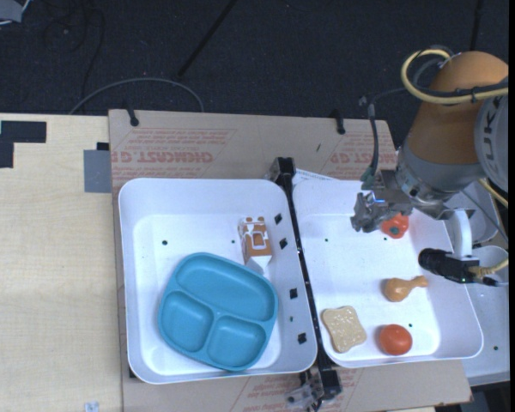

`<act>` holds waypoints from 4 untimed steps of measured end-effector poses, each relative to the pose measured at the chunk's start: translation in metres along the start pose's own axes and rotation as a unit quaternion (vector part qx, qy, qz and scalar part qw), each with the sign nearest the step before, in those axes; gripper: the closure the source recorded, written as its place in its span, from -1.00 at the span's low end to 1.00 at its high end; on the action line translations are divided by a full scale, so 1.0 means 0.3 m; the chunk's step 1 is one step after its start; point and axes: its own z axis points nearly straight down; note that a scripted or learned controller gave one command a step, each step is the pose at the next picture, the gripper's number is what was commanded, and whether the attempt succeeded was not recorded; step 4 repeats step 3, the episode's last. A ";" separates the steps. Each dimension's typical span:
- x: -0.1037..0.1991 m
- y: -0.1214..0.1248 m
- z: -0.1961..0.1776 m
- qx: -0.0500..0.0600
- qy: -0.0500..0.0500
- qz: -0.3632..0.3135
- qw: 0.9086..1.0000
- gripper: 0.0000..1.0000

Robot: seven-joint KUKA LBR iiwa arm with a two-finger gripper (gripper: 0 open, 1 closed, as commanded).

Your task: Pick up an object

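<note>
Arm over the right bin, bench under dark surroundings.

The pale wooden bench point(43, 256) carried a printed cardboard sheet point(232, 144) beneath two shallow white plastic bins; behind lay black floor with loose cables point(137, 84). The left bin point(142, 230) held a blue divided plastic tray point(216, 312) and a small orange-and-white toy point(257, 239). In the right bin point(463, 333), the two-finger gripper point(373, 217) hung just beside a small red-orange round toy point(396, 227); its grip state could not be told. Nearby lay a tan toy drumstick point(403, 288), a toast-shaped slice point(343, 329) and a red toy tomato point(396, 339).

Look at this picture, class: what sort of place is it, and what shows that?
Probably a robotics lab: a robot arm over two white bins of toy food, like a slice of bread, with cables on the floor.
</note>
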 end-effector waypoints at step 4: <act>0.592 -0.048 0.073 0.001 -0.001 -0.001 1.000 1.00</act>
